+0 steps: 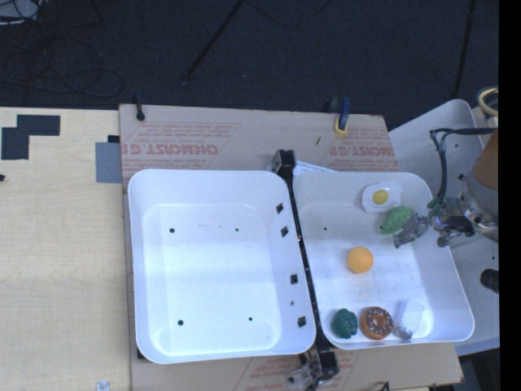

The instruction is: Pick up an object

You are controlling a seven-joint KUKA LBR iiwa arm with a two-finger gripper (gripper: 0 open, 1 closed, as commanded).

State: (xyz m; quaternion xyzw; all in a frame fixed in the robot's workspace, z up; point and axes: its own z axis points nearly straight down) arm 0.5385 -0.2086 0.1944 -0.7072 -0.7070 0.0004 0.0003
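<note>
Green leafy toy (398, 218) is what I judge to be the target, since it lies in the right bin (444, 287) near the right wall, just below and to the right of the fried-egg toy (380, 196), and the gripper (413, 231) hovers right at its lower right edge. From my screen I cannot tell whether the claw is spread or closed; the tip is a small grey blur against the white, and I see nothing clearly caught in it. The green piece looks like a play-food item, lettuce or broccoli, so I expect it to be light, slightly squashy or hollow plastic, not fragile, with a lumpy surface that gives decent friction. I would take it across its narrower width, coming straight down over the middle, because a grip on the ragged edge could let it flip or slide toward the bin wall. The wall is close, so one finger has little room on that side. Other options sit well apart: the orange ball (360, 260) mid-bin, which I judge round and prone to rolling, and the dark green lump (345, 322) beside the donut (376, 322) near the front edge.
</note>
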